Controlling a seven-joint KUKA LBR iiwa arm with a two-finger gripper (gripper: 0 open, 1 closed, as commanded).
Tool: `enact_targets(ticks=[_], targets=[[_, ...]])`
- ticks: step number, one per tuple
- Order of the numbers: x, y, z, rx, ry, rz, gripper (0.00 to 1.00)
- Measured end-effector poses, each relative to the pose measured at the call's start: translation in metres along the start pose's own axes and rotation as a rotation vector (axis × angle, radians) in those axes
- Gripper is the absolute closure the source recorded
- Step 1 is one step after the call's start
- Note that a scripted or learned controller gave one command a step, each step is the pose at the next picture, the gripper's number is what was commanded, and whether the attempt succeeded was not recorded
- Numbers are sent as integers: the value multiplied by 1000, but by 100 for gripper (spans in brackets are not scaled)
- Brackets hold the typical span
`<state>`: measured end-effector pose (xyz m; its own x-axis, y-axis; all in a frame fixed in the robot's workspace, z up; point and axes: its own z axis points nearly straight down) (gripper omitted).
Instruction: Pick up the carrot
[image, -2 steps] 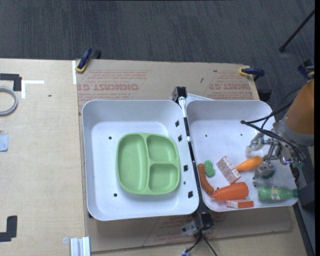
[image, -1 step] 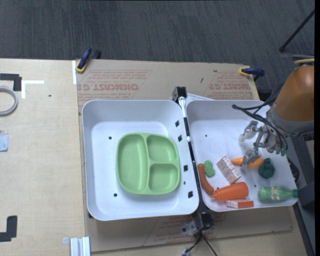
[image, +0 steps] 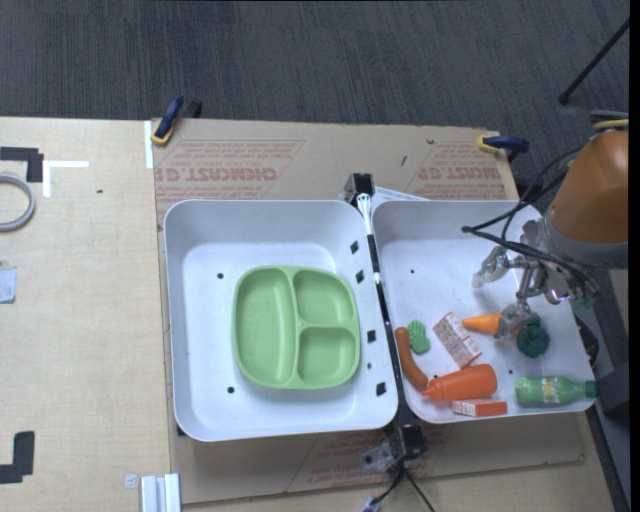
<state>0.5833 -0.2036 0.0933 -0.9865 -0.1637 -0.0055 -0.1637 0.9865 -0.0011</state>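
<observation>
I count two white bins: the left bin holds one green divided plate; the right bin holds one carrot, one dark green vegetable, one sausage, one orange bottle, one green bottle. The arm enters from the right, wrist lowered; the gripper touches the carrot's leafy end, though I cannot tell its grip.

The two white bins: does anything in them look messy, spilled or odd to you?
Nothing looks spilled or broken. The right bin holds toy food heaped loosely toward its near right corner: a carrot, a green bottle lying on its side, a hot dog. The green divided plate sits slightly turned in the left bin.
</observation>
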Motion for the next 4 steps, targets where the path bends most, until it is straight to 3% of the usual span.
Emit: enact_targets(ticks=[1, 2, 3, 4], targets=[[-1, 62, -22, -1, 3, 113, 0], [22, -7, -23, 0, 0, -94, 0], [-71, 32, 0, -1, -1, -250, 0], [-16, 29, 1, -2, 2, -307, 0]])
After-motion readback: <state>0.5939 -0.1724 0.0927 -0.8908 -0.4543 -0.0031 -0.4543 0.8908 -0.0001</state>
